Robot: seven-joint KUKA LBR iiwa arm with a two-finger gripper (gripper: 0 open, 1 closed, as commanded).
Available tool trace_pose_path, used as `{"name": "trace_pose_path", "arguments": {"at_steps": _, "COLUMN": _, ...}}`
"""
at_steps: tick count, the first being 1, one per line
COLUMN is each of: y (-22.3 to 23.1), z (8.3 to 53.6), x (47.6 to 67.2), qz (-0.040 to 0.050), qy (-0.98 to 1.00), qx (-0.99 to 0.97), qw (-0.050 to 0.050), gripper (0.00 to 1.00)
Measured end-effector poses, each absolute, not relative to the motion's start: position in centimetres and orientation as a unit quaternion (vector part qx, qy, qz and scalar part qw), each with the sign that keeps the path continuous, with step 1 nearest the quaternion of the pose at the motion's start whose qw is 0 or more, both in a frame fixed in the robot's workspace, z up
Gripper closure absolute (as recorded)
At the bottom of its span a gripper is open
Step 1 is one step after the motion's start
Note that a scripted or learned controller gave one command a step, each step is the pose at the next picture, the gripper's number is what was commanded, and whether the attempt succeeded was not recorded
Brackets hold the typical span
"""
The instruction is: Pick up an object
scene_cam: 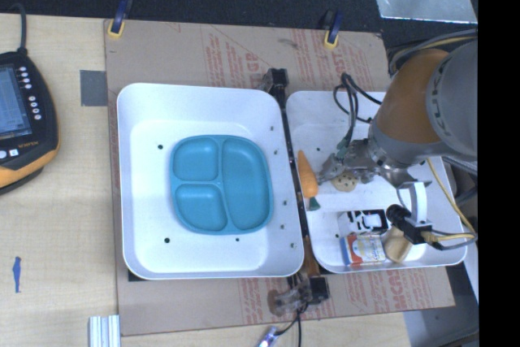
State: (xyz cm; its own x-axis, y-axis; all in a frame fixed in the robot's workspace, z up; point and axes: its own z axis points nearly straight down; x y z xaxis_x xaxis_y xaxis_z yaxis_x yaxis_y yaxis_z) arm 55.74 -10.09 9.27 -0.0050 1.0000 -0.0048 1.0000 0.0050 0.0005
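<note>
The carrot (306,175) lies in the right bin (325,252), hard against its left wall, long axis running roughly up and down the view, narrow end toward the top. Just to its right sits a round cookie-like piece (345,182), and my pincer (348,167) hangs right above that; I cannot tell how it is set. Nearer the front lies a small packet (366,249). The left bin (154,256) holds a blue divided plate (221,183).
</note>
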Motion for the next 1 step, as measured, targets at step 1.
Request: {"name": "trace_pose_path", "arguments": {"at_steps": 1, "y": -11.63, "z": 9.27, "x": 47.81, "qz": 0.0005, "qy": 0.709, "qx": 0.705, "qw": 0.002, "gripper": 0.00}}
